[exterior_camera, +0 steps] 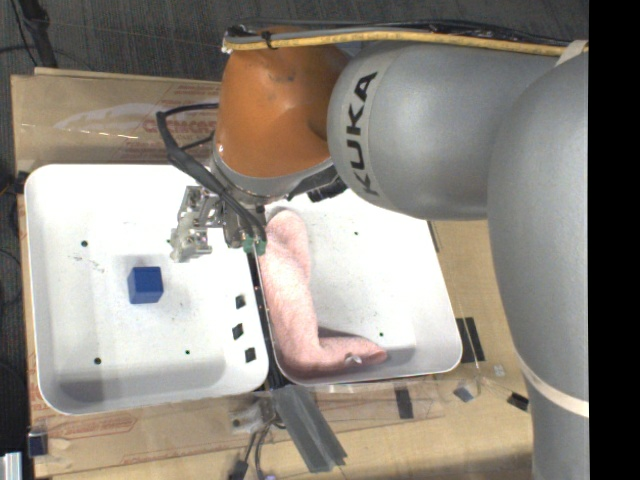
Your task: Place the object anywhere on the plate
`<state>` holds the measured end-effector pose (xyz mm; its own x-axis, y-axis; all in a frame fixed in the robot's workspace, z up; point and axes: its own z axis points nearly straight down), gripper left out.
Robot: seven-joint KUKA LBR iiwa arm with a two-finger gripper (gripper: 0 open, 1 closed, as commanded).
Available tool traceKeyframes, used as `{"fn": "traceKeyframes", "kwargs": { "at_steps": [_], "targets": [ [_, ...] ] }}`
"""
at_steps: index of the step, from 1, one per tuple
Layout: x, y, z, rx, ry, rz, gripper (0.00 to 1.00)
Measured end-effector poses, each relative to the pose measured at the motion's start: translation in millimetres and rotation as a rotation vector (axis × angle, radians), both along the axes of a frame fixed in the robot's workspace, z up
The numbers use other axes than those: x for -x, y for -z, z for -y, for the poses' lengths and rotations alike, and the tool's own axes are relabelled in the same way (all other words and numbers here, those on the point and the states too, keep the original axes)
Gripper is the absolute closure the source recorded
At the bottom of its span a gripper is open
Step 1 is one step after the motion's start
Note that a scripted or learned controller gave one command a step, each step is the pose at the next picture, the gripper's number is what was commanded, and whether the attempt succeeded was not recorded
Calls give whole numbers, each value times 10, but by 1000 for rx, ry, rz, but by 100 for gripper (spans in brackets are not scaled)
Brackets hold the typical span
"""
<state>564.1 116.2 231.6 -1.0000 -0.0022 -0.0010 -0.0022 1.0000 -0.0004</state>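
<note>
Small blue cube [146,284]: lying in left shallow white bin [60,208], apart from metal tool [192,236] hovering near, up-right; tool's state cannot be told. Pink folded cloth [293,298]: right white bin [420,298].

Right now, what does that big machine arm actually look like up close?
The arm is thick, rounded and smooth grey, with KUKA in black letters on its side. Above the wrist sits a glossy orange band. Black cables loop down to a small silvery metal gripper. A thin yellowish strip runs along the arm's top edge.
</note>
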Motion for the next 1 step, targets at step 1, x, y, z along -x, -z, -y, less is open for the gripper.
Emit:
{"fn": "traceKeyframes", "kwargs": {
  "at_steps": [1],
  "targets": [
    [0,0,-2,0,0,0,0]
  ]
}}
